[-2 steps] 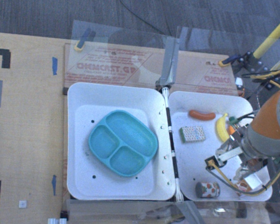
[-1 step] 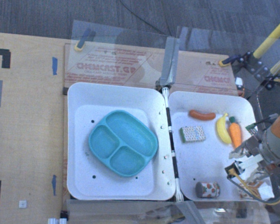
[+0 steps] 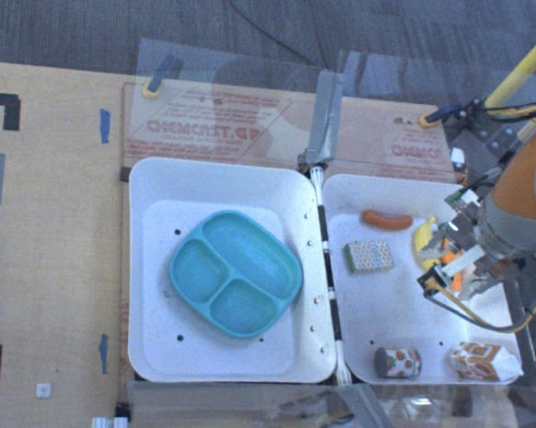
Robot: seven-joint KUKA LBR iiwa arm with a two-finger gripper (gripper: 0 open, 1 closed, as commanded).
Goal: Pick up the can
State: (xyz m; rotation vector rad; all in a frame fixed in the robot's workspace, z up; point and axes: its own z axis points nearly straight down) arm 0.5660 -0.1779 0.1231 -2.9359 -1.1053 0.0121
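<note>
The can (image 3: 397, 362) lies on its side near the front edge of the right bin (image 3: 381, 305); it is grey with a red-and-white label. My gripper (image 3: 460, 270) hangs over the right side of that bin, well behind and to the right of the can and apart from it. A small orange piece (image 3: 453, 261) shows right at the gripper, and I cannot tell whether it is held.
In the right bin are a sausage (image 3: 387, 220) at the back, a speckled block (image 3: 368, 256), a yellow item (image 3: 423, 239) beside the gripper and a small carton (image 3: 481, 361) at the front right. The left bin (image 3: 150, 245) holds a blue divided plate (image 3: 236, 272).
</note>
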